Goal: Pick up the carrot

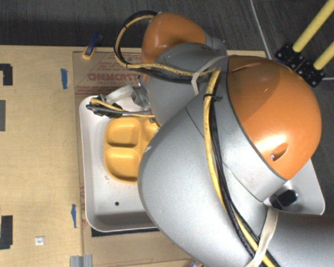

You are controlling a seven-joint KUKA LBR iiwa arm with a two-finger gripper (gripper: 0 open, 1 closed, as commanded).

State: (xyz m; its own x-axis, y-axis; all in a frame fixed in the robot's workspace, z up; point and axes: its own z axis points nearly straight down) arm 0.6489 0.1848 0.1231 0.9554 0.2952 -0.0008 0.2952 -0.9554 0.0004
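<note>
One white bin (94, 166) is seen at the bench's middle, largely covered by the arm (211, 171). A yellow moulded object (122, 149) lies against the bin's upper half, partly under the arm. The carrot cannot be made out; it is probably hidden beneath the arm. Whether the jaws are spread or pressed together cannot be told. The step is judged to be the reach into the bin; next, a confirmed closure on the carrot is called for.
</note>
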